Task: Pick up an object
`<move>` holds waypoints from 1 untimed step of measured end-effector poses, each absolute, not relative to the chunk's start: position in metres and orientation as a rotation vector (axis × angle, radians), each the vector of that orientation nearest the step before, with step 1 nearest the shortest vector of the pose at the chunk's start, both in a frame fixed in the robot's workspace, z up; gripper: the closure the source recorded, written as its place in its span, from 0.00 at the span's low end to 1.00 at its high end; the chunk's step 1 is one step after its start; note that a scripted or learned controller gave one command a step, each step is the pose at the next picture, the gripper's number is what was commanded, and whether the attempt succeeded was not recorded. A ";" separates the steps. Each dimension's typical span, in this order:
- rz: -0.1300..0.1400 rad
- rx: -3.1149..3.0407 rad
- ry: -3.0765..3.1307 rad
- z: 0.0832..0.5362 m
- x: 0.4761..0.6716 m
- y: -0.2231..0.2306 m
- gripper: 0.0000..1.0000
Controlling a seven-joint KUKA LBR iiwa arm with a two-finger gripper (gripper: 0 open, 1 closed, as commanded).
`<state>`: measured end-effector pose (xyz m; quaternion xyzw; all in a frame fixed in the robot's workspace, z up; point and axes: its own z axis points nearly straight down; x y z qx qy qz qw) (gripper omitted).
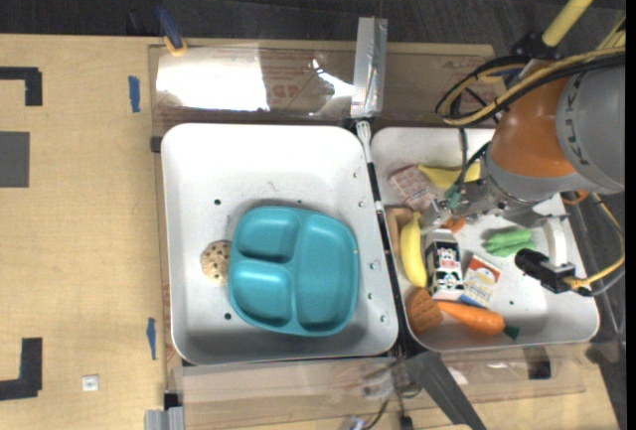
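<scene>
My gripper (452,210) hangs low over the upper middle of the right bin (581,319), under the arm's orange band. Just left of it lies a yellow banana (410,251). Right below it stands a small printed carton (446,269). A green piece (508,241) lies to its right, and a pink packet (407,183) and a yellow piece (437,175) lie above it. At the bin's front lies an orange carrot (471,319), with a white and red packet (483,278) beside the carton. The view does not show anything held.
The left bin (199,160) holds a teal divided plate (295,269) with a speckled cookie (214,260) at its left edge. A ridge (383,239) separates the two bins. Yellow cables (477,80) loop behind the arm at the back right.
</scene>
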<state>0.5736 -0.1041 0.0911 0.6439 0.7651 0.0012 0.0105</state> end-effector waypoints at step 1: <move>0.005 1.687 2.642 0.199 0.579 -0.074 0.00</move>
